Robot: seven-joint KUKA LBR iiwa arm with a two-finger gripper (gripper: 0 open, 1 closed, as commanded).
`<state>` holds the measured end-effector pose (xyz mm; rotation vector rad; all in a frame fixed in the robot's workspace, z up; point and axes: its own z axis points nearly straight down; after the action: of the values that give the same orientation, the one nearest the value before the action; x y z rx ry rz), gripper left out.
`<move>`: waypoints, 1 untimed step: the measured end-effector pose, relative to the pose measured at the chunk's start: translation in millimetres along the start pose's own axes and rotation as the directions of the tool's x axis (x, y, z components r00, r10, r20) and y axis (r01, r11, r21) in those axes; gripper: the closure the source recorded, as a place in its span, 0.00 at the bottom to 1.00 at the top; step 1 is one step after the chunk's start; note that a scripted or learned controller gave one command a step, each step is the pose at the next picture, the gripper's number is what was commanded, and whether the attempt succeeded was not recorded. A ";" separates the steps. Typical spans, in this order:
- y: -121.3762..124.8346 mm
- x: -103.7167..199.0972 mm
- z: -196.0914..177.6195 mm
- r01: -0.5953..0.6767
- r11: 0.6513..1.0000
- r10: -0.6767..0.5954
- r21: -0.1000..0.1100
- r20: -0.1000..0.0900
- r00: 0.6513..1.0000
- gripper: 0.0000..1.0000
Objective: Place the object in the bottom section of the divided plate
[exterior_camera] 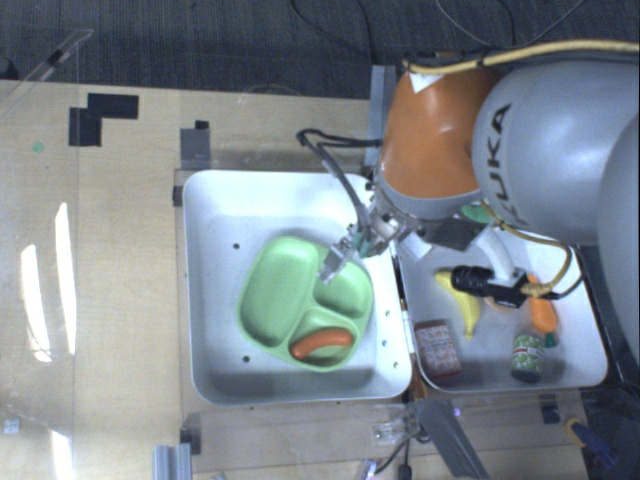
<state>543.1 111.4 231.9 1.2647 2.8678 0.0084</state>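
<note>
Orange-red sausage-shaped object (322, 343) lying in bottom section of light green divided plastic plate (285, 288); placement looks done, only retreat left. Two-finger gripper (338, 259) above plate's upper right section, well clear of sausage, nothing between jaws. Jaw spread: cannot tell, too small.

a bulky grey arm (560, 148) with dark "kuka" lettering, a glossy orange band (430, 138) above the wrist, and thin black cables (335, 163) trailing alongside.
</note>
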 end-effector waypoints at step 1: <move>-10.8 58.6 110.2 -0.067 0.998 0.067 -0.014 0.003 0.998 0.00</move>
<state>496.6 147.5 121.3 1.3568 2.8164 0.0262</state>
